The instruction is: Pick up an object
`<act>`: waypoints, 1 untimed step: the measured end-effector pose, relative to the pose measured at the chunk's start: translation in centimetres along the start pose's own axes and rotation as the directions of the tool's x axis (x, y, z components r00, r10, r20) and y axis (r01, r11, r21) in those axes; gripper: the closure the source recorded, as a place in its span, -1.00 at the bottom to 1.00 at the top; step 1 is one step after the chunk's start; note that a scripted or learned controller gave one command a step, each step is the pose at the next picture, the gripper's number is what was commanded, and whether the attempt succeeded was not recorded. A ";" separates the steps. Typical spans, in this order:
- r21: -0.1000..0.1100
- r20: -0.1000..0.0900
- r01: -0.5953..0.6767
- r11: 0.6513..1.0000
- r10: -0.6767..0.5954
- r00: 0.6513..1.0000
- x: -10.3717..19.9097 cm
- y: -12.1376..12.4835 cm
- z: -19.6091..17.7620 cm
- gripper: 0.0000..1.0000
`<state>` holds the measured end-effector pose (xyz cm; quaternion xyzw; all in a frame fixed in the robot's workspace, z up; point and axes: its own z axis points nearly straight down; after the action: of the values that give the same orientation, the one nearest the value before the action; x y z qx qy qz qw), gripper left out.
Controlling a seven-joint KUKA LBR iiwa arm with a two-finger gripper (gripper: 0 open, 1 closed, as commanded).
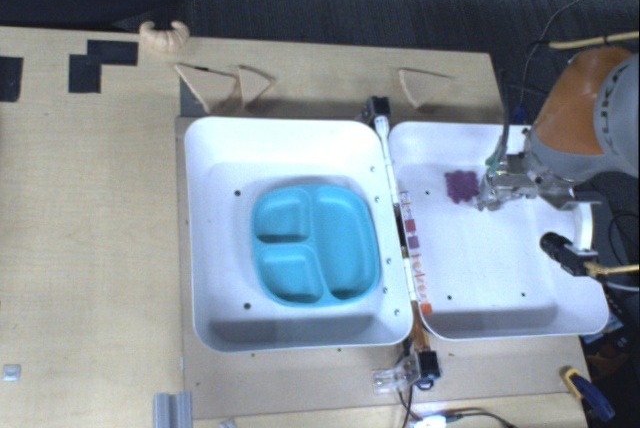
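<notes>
The left bin point(215, 216) holds a blue divided tray point(316, 242), three compartments, lying flat on its floor. Right of that tray runs the seam where the two bins meet, with a strip of small coloured markings point(409, 241) along it. Further right of the tray, in the right bin point(500, 301), sits a small purple object point(461, 185) on the white floor near the far wall. My gripper point(492, 188) hangs just to the right of that purple object, close beside it. Whether I touch or hold it, I cannot tell from this angle.
</notes>
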<state>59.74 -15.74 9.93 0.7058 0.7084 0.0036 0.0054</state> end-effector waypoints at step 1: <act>0.007 -0.003 0.002 1.000 -0.002 1.000 1.8 4.4 -1.6 1.00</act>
<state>64.14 -13.89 11.62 0.7049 0.7093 0.0019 0.0018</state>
